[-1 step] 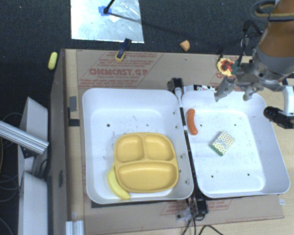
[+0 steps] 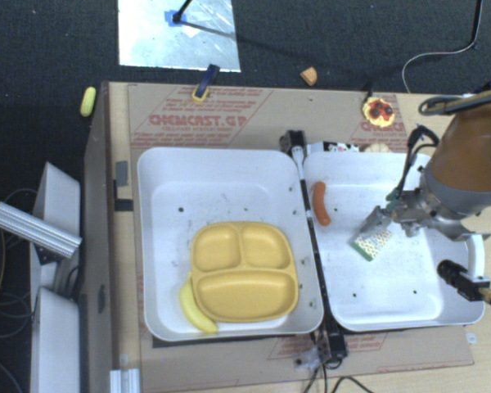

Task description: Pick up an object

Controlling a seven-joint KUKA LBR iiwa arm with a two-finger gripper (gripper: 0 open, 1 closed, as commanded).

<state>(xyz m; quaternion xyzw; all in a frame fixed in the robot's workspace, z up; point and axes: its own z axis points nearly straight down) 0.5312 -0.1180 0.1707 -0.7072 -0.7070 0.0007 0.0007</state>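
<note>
The green-and-white sponge (image 2: pixel 373 242) lay in the right bin (image 2: pixel 409 313), touching the gripper (image 2: pixel 382 222) above it, whose grip I cannot tell, so lifting remained undone.

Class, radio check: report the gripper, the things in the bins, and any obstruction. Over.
Gripper low in right bin, at green-and-white sponge; grasp unconfirmed. Hot dog by the divider. Yellow tray and banana in left bin. Nothing blocking.
</note>
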